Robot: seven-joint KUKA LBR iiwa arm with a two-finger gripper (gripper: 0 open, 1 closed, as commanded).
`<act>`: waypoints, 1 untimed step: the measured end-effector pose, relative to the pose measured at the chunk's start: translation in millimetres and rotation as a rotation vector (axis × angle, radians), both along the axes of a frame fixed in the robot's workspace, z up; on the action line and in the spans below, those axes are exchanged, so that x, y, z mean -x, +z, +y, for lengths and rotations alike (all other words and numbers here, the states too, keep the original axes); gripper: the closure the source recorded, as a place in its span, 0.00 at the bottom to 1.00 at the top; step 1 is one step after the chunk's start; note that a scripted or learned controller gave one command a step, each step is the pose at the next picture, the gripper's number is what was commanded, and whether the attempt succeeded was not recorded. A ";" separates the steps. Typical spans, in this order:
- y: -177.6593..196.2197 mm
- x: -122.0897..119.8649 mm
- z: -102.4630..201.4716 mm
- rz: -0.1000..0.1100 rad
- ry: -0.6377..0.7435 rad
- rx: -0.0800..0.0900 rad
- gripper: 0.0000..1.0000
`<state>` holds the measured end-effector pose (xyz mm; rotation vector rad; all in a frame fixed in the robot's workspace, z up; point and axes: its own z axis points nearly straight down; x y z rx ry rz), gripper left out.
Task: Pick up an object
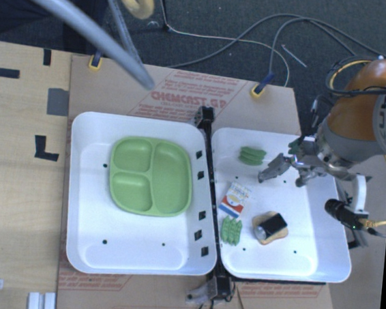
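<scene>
We see two white bins side by side on the desk (11,186): the left bin (81,241) holds a green divided plate (151,176), and the right bin (319,263) holds a ridged green piece (252,155) near its far wall, a small white card with red and blue print (235,198), another ridged green piece (231,230) just below the card, and a tan and black object (270,228). We see the arm (362,113) reaching in from the right, its hand (288,171) over the right bin's far half with two fingers (272,170) spread apart and nothing between them, near the first green piece but apart from it.
</scene>
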<state>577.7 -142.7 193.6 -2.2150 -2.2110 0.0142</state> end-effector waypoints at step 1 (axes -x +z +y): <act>7.3 -3.2 0.2 -0.013 0.003 0.002 0.00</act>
